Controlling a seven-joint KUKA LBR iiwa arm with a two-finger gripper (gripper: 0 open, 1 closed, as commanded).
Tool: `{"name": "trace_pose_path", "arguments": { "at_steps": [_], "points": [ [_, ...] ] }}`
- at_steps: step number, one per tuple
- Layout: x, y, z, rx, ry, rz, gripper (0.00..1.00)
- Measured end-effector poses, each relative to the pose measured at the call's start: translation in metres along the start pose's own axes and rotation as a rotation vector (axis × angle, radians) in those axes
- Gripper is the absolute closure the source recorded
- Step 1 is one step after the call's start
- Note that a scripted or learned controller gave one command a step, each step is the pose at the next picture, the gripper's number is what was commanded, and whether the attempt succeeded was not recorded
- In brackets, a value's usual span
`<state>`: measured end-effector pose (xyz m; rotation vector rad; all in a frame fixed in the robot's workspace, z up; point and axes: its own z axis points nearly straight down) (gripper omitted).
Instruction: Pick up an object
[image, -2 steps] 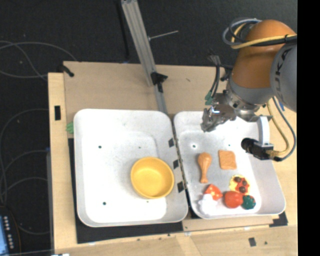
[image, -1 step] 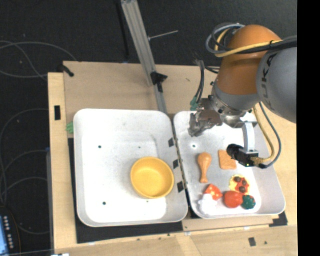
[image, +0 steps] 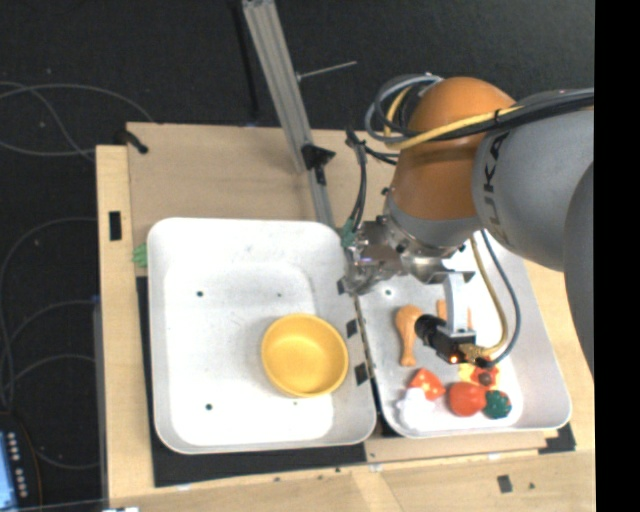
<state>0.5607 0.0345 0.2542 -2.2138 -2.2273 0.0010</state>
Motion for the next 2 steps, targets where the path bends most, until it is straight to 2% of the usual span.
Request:
{"name": "trace_pose_path", "arguments": {
  "at_steps": [1, 2],
  "points": [
    [0.0522, -0.0197, 0.0144, 0.0, 0.0, -0.001, 1.0],
    [0.0503, -0.0189, 0.0139, -0.002, 0.001, 0.005, 0.0]
  ]
}}
